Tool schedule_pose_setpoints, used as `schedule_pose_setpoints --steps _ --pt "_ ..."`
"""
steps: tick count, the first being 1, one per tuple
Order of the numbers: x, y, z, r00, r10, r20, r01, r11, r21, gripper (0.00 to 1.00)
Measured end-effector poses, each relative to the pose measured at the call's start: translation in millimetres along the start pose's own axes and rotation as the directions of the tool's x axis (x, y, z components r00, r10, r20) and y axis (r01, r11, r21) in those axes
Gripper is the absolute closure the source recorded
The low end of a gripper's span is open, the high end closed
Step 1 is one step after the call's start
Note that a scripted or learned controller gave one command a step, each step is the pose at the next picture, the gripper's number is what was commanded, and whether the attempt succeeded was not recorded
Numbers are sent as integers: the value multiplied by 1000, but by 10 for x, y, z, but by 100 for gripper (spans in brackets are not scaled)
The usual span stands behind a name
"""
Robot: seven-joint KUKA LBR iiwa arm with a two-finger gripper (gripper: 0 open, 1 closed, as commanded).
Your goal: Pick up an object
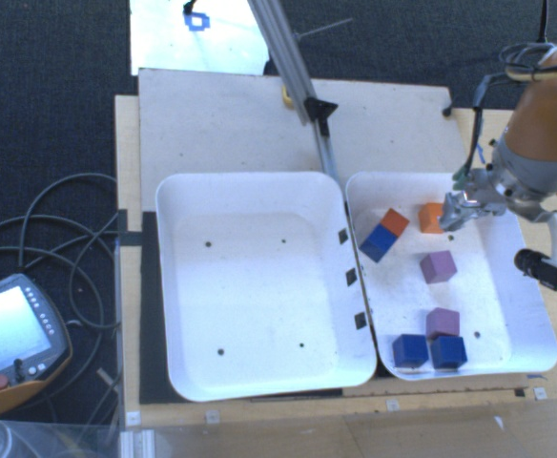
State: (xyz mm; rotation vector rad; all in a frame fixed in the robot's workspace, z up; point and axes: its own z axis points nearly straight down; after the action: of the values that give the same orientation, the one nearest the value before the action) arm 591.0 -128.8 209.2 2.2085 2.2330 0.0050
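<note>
Two blue cubes (429,351) sit at the right bin's (536,337) near edge; the gripper (453,213) touches the orange cube (431,218), finger spread hidden.

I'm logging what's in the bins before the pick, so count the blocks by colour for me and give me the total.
Blue blocks: 3
Purple blocks: 2
Orange blocks: 2
Total: 7, all in the right bin. The gripper is beside the right-hand orange block.
</note>
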Motion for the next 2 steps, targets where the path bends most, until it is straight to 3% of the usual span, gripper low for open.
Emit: schedule_pose_setpoints --steps 2 --pt "934 68 -56 1000 1 -1 -1 1000 2 100"
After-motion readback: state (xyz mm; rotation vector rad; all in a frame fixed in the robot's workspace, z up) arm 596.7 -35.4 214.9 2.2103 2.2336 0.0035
